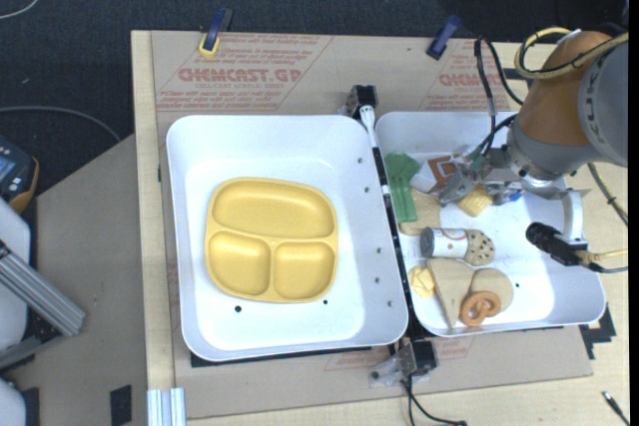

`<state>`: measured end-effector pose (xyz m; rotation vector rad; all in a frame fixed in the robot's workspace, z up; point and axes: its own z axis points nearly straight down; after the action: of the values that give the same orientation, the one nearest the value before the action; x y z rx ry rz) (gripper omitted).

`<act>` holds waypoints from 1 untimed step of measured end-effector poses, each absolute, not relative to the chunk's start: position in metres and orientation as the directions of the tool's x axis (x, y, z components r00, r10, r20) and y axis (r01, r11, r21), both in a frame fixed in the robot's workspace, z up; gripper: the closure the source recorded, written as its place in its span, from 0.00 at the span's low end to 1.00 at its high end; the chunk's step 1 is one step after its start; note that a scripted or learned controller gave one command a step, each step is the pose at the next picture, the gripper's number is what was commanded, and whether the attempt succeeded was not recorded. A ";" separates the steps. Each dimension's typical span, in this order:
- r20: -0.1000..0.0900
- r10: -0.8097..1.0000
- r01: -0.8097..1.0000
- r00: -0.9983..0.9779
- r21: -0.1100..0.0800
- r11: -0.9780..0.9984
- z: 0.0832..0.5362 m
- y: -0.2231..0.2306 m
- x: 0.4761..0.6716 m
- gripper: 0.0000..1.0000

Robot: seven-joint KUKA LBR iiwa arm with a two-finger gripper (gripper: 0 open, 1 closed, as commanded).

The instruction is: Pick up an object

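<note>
The gripper (467, 183) sits low in the right bin (579, 299), at a pale yellow piece's (476, 204) eleven o'clock. I cannot tell its state (clutter hides it).

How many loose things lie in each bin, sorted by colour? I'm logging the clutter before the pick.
Yellow: 3, the divided tray, a small block, a piece
Green: 1, a strip
Tan or brown: 3
Total: 7
</note>
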<state>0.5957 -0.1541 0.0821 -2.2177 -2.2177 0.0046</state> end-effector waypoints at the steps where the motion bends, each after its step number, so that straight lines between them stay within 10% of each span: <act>1: -0.001 1.000 1.000 0.001 0.002 -0.001 0.096 -0.155 0.598 1.00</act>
<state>0.5976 -0.1549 0.0962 -2.2236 -2.2218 -0.0016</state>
